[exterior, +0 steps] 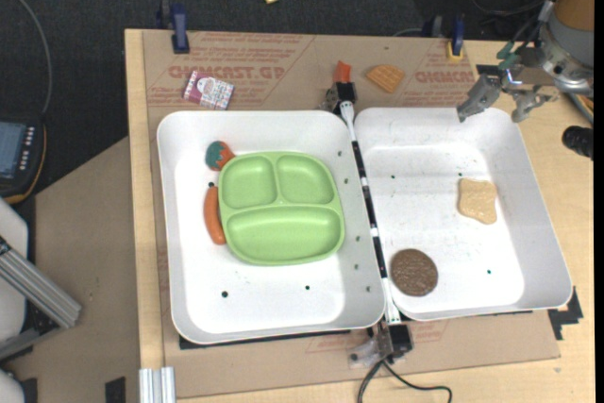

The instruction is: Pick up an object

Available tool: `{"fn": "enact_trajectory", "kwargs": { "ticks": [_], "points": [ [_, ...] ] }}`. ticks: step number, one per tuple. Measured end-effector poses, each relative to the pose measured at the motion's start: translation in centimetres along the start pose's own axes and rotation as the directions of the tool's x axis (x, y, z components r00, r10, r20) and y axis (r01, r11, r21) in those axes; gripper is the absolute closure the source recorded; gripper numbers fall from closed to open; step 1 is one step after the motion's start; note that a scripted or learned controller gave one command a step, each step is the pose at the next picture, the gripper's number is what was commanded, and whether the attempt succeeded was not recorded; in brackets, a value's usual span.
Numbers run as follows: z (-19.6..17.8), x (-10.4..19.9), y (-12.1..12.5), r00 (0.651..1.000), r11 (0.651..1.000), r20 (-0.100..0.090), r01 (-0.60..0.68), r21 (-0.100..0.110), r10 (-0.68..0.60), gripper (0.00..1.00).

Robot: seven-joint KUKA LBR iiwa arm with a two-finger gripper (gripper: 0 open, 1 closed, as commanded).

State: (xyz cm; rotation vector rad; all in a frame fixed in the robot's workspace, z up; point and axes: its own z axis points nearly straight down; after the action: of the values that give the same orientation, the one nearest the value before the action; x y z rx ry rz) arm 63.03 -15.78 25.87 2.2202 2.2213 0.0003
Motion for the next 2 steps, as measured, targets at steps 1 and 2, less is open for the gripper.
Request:
{"fn": "enact_trajectory", "kwargs": {
  "ticks": [1, 2],
  "points": [
    [8.6, -5.5, -3.3, 1.000, 1.000, 0.000, 0.000, 0.000, 0.000, 0.00],
    [14.9, -3.2, -4.3, 1.000, 1.000, -0.001, 0.001, 0.003, -0.001, 0.00]
  ]
}}
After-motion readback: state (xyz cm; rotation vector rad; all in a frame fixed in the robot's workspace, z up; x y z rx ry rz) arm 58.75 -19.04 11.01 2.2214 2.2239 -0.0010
